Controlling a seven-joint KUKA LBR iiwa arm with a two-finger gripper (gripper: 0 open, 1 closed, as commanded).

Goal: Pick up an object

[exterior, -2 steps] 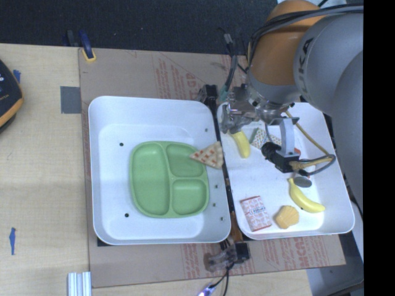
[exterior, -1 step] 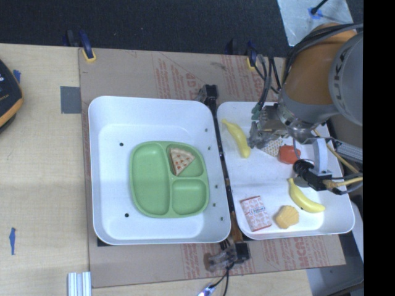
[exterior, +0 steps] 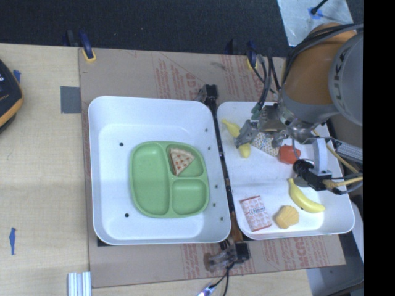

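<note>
Worktop [exterior: 43,165]: carried two white bins, so loose things stayed contained.
Left bin [exterior: 105,165]: held a green divided plate [exterior: 154,184].
Right bin [exterior: 333,224]: held the objects to pick.
Claw [exterior: 262,131]: hung low over the bin's far end; grip state could not be told.
Banana [exterior: 305,199]: lay free near the front.

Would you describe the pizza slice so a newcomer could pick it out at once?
Start at the left white bin, which holds a green divided plate. The pizza slice lies in the plate's upper right compartment: a tan, red-speckled wedge, the one item on the green plate.
</note>
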